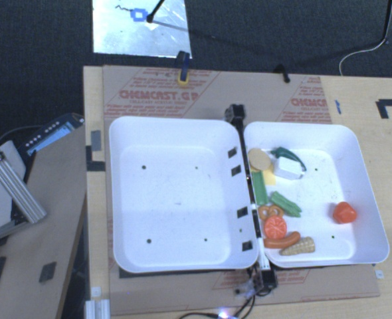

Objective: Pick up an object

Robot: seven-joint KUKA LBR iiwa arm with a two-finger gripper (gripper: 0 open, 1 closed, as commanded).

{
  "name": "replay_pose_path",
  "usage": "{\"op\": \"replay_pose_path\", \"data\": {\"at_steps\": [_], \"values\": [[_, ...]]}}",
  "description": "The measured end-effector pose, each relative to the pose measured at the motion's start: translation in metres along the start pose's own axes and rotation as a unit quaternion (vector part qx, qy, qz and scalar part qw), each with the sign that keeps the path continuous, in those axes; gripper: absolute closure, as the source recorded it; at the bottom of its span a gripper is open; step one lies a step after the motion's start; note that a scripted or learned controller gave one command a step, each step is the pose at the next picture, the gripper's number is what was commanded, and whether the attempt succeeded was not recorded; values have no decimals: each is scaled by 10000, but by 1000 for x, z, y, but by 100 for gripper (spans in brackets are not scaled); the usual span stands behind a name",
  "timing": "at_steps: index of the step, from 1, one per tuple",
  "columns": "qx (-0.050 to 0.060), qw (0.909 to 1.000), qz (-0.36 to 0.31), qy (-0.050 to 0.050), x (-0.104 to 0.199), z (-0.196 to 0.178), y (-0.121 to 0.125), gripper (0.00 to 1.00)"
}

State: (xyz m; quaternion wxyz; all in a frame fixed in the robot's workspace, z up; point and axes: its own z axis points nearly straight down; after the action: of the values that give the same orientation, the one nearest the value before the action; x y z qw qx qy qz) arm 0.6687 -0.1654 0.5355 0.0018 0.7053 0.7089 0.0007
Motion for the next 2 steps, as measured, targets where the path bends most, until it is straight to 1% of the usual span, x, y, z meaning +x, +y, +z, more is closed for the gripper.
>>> {"op": "replay_pose_path", "data": {"at_steps": [1, 2], "values": [[4, 10000, -3, 5, 23, 0, 0, 100], [-5, 10000, 35, -8, -44, 0, -1, 100]]}}
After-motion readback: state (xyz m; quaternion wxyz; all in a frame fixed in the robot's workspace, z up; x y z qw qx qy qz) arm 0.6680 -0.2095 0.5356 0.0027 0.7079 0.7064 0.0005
